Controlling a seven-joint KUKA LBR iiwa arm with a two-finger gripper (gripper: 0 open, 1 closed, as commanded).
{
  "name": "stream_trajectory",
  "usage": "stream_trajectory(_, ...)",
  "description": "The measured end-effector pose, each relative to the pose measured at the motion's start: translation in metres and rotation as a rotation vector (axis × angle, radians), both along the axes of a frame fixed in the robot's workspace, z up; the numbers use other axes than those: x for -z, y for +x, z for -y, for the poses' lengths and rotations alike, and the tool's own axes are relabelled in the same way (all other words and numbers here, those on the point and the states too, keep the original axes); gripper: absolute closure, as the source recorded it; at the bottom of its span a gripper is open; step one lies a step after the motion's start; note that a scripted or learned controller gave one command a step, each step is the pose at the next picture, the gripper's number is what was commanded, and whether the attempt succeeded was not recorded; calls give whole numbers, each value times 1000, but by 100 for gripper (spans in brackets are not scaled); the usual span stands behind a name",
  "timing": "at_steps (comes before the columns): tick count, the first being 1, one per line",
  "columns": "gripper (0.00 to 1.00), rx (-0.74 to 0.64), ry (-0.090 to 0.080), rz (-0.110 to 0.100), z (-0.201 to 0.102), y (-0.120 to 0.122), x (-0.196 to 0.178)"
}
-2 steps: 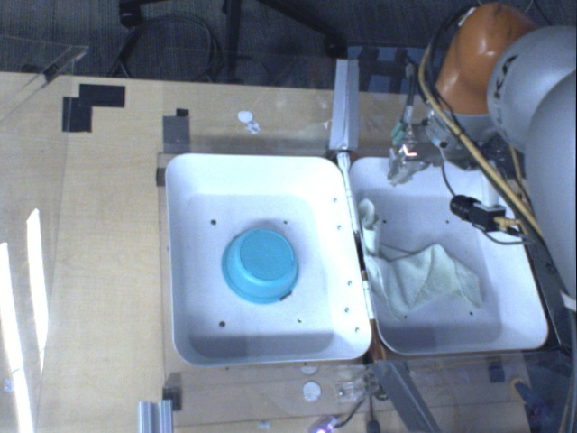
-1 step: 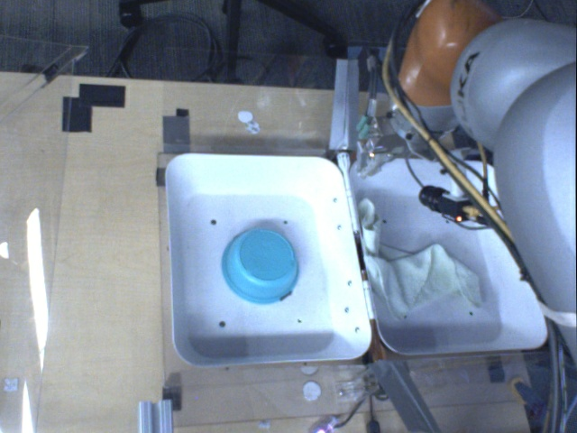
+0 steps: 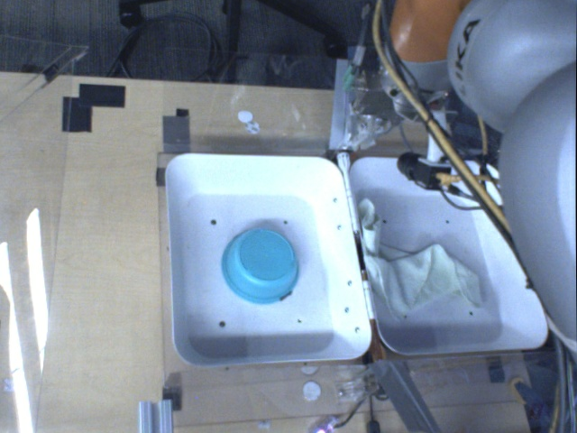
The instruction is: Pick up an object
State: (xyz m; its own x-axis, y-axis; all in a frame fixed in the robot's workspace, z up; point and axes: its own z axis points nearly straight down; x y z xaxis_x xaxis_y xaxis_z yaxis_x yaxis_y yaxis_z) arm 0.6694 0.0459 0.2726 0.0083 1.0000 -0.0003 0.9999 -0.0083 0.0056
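Sitting upside down near the middle of the left bin [image 3: 185,242], the blue bowl [image 3: 261,265] had bare white floor on every side of it, with the widest margin toward the far wall and a narrower strip toward the near wall. Its rim stayed well apart from all four walls, so nothing crowded it. The two bins met along a shared edge running from far to near, their raised lips touching or just beside each other.

In the right bin [image 3: 505,332], a crumpled whitish cloth [image 3: 422,276] lay against the left wall, spreading toward the centre; a thin fold of it climbed along that wall toward the far corner. The far part of that bin's floor was bare, though cables [image 3: 451,165] and a dark fitting hung over its far right corner.

The arm [image 3: 532,79], grey with its orange band, bulked over the far right of the scene and overlapped the right bin's right edge. Whether the hand stood apart or together could not be told.

The light wooden bench [image 3: 99,269] stretched open to the left of the bins, marked by black tape pieces [image 3: 88,105] near its far edge. Beyond the bench, dark carpet and the black legs of a stand [image 3: 225,3] showed.
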Motion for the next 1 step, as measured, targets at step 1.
stream_trajectory(1, 100, -6, 0, -5, -32, -10, 89)
